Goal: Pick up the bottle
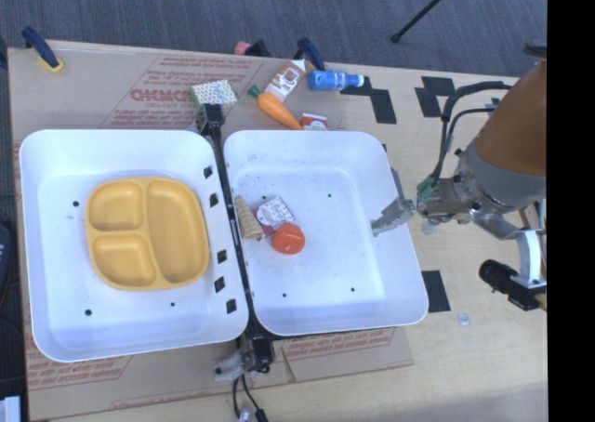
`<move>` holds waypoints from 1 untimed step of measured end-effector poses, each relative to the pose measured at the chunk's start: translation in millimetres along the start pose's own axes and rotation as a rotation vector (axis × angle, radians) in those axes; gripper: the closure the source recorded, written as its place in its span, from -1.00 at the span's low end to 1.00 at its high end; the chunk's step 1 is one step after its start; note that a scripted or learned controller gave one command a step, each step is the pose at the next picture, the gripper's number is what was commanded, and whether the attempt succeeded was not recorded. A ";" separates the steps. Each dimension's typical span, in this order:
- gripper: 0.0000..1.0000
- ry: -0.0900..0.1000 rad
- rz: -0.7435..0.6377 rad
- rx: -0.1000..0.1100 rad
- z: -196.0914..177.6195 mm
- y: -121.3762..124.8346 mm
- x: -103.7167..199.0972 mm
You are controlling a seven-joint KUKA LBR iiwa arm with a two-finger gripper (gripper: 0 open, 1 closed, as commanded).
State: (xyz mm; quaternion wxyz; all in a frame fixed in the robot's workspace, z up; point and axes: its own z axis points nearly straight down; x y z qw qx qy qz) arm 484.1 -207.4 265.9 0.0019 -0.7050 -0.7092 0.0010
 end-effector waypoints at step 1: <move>1.00 0.001 -0.005 0.002 -10.1 0.3 0.3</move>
